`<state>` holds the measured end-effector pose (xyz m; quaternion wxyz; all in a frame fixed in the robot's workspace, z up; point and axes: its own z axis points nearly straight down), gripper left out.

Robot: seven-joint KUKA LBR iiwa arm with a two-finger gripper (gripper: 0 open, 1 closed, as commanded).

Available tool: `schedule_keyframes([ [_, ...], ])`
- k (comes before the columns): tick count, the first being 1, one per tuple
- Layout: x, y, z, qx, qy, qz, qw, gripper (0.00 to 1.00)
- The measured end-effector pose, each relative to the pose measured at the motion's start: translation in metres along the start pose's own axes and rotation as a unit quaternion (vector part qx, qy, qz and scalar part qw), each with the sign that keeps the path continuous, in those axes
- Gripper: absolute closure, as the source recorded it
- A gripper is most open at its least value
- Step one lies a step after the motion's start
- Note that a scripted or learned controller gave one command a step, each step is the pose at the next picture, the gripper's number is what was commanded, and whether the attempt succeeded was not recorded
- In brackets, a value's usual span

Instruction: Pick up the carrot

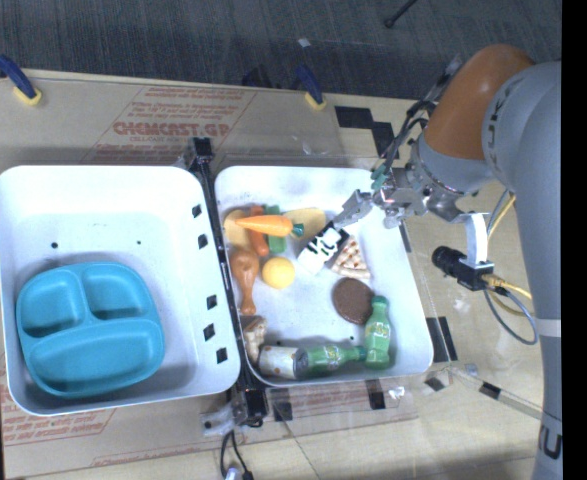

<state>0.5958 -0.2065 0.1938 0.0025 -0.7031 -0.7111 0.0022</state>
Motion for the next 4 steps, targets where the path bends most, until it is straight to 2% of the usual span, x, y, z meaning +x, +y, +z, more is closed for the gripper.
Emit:
schedule_keyframes([
  [1, 0.058, 0.030, 0.088, -0.005, -0.003, -0.030, 0.9995, 0.00],
  [2, 0.102, 0.060, 0.101, 0.000, -0.001, 0.051, 0.9987, 0.00],
  [3, 0.102, 0.061, 0.091, 0.001, 0.000, 0.047, 0.9989, 1.00],
  [4, 0.114, 0.064, -0.078, -0.006, 0.000, 0.155, 0.9879, 1.00],
])
